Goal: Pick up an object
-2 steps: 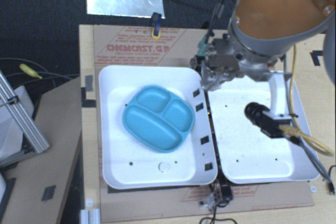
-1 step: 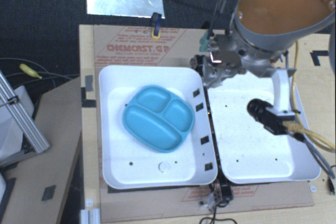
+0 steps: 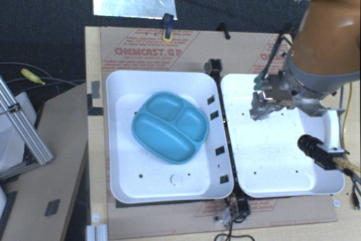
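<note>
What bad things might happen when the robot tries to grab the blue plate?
1. The hand hangs over the right bin, while the blue plate lies in the left bin; closing here would likely catch nothing.
2. To cross over, it must clear the divider with black clips, and might bump it.
3. The plate looks wide and shallow, so it may slip.

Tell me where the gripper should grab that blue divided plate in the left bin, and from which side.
Probably the raised outer rim of the blue divided plate, one finger inside a compartment and one outside. It lies flat and looks too wide to span, so only the edge offers a pinch. Come straight down on its right edge, the one nearest the gripper.
</note>
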`<state>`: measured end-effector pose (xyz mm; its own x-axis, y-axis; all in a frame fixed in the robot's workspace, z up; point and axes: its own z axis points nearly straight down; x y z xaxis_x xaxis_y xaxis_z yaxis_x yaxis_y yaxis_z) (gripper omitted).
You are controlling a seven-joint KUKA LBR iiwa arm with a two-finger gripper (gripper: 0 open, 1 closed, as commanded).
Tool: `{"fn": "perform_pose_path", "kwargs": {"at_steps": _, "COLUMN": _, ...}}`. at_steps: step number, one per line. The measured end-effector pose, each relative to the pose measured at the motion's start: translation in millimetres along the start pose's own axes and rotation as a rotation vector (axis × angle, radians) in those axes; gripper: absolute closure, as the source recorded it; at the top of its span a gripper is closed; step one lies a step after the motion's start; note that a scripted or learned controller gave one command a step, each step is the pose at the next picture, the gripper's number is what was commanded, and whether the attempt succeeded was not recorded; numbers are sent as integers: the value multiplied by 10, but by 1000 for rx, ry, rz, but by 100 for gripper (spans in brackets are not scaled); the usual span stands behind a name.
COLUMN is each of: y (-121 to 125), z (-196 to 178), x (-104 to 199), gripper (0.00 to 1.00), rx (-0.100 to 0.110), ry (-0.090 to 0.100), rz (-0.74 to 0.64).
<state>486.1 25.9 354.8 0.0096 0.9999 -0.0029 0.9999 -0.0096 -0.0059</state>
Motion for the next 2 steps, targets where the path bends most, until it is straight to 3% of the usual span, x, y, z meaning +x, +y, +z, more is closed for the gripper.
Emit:
{"fn": "perform_pose_path", "kwargs": {"at_steps": 1, "y": 0, "z": -163, "x": 514, "gripper": 100, "rx": -9, "ry": 4, "rz": -16}}
{"fn": "perform_pose_path", "kwargs": {"at_steps": 2, "y": 4, "z": -497, "x": 197, "gripper": 100, "rx": -12, "ry": 3, "rz": -9}}
